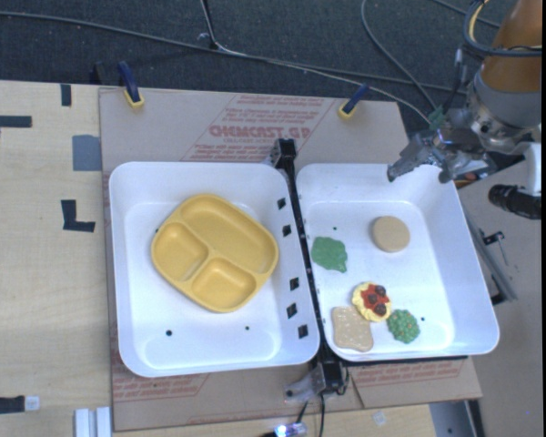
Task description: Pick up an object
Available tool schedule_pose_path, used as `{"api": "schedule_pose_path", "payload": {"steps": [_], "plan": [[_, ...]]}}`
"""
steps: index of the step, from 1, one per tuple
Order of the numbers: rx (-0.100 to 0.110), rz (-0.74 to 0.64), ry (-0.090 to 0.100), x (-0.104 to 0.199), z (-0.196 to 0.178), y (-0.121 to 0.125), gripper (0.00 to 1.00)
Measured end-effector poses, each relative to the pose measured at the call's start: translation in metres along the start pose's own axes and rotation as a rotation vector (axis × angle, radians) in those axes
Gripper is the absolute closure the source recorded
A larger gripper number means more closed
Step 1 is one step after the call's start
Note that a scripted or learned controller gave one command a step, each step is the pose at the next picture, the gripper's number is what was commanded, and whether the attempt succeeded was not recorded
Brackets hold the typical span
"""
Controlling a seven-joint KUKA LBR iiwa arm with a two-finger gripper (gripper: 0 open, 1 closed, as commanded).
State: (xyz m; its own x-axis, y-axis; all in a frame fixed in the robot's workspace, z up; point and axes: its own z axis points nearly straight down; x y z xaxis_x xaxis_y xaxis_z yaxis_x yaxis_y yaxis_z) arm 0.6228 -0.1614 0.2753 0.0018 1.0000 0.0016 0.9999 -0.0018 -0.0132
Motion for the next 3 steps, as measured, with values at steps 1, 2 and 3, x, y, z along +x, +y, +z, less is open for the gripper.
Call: {"api": "schedule_pose_path", "payload": {"steps": [1,2,3], "plan": [[-0.012,-0.003,-0.002,0.001,-0.007,0.002,0.0],[-0.008,-0.003,-0.002,0.004,0.041,-0.007,0.0],[-0.006,-0.003,-0.002,0.005,0.106,-0.006,0.0]]}}
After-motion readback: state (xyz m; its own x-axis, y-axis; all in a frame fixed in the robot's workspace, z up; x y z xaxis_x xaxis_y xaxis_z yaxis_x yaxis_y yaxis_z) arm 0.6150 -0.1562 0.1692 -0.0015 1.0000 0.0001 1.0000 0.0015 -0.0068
